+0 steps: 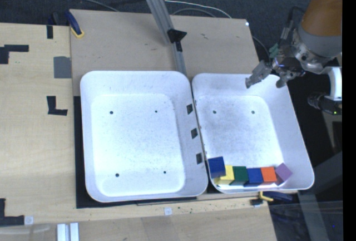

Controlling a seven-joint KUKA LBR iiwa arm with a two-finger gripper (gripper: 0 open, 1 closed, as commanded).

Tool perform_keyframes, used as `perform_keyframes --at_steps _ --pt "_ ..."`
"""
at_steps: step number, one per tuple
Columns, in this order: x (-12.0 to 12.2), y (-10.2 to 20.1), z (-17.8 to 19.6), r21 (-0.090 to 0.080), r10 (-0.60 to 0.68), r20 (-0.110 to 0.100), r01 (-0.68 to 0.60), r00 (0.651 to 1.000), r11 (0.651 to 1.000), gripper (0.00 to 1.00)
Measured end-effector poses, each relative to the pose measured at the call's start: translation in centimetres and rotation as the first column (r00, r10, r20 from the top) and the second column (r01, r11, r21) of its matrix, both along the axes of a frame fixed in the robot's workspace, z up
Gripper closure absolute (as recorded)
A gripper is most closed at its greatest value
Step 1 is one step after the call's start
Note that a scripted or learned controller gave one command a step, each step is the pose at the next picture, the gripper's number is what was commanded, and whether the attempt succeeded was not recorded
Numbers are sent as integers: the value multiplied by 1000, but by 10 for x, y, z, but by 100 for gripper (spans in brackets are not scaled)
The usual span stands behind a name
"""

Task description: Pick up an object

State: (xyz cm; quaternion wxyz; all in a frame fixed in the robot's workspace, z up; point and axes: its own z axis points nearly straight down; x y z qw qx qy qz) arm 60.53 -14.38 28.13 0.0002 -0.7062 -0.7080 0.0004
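**Tool spread, nothing held**

Tool (267, 79) over the right bin's (295, 123) far right rim, fingers (255, 78) spread apart, nothing between them. Blocks (247, 174) lie well below the tool, along that bin's near wall.

No text, label, brand, number or sign can be read anywhere in this view. The black tape pieces (54, 105) on the bench (33, 151) form plain angular shapes, not letters. The grey patch (62, 66) on the bench carries no print. The dark tabs (193, 133) along the seam between the two white bins are blank. The coloured blocks (250, 174) in the right bin (289, 117) show bare faces with no marking. The arm's orange band (325, 9) bears no lettering that can be made out.
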Motion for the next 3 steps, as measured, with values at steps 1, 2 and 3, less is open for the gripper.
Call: perform_keyframes --at_steps 1,2,3 --pt "30 11 29 0 1 5 -1 1000 1000 0" --pt "39 6 -23 -1 -1 -5 1 1000 1000 0" --pt "-3 48 26 2 2 3 -2 1000 1000 0"
